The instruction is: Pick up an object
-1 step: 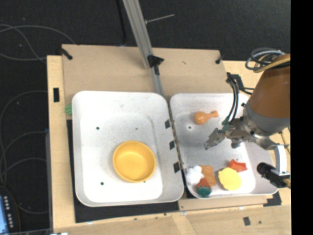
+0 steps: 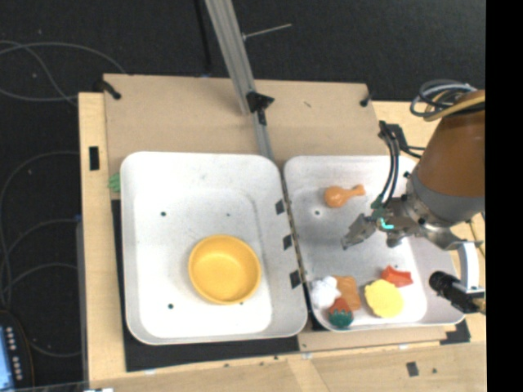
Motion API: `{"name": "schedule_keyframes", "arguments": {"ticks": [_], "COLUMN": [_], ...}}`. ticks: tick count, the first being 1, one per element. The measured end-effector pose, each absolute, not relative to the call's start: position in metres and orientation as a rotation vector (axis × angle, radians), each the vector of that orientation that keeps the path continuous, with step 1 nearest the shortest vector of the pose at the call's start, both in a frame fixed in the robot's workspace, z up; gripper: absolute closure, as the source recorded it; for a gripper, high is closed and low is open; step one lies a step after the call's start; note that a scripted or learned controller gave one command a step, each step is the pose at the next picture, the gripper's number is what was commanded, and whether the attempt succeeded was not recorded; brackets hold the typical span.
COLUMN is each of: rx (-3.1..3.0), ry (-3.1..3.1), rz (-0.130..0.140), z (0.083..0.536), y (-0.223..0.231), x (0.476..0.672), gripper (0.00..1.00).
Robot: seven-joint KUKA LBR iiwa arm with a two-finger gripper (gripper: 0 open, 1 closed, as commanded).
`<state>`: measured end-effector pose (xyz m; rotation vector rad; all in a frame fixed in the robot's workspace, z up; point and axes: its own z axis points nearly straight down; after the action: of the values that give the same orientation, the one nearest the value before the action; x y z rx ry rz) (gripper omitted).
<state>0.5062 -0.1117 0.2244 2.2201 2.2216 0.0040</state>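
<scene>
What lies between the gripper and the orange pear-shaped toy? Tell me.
Bare white bin floor: in the camera view, nothing sits between the gripper and the orange pear-shaped toy.

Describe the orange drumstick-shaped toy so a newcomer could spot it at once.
Look in the right bin, in its far half, away from the pile at the near edge. The orange toy lies there alone, left of the gripper: a round bulb tapering to a thin handle.

No writing can be read anywhere — not on the two white bins [image 2: 147, 219], the desk [image 2: 188, 113], or the small toys, which are too blurred.
</scene>
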Motion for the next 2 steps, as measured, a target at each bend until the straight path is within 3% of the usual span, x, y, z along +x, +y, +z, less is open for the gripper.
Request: {"name": "schedule_keyframes", "arguments": {"ticks": [2], "rx": [2.225], "ry": [2.221], "rz": [-0.007], "z": [0.11], "y": [-0.118], "x": [0.495], "gripper": [0.0]}}
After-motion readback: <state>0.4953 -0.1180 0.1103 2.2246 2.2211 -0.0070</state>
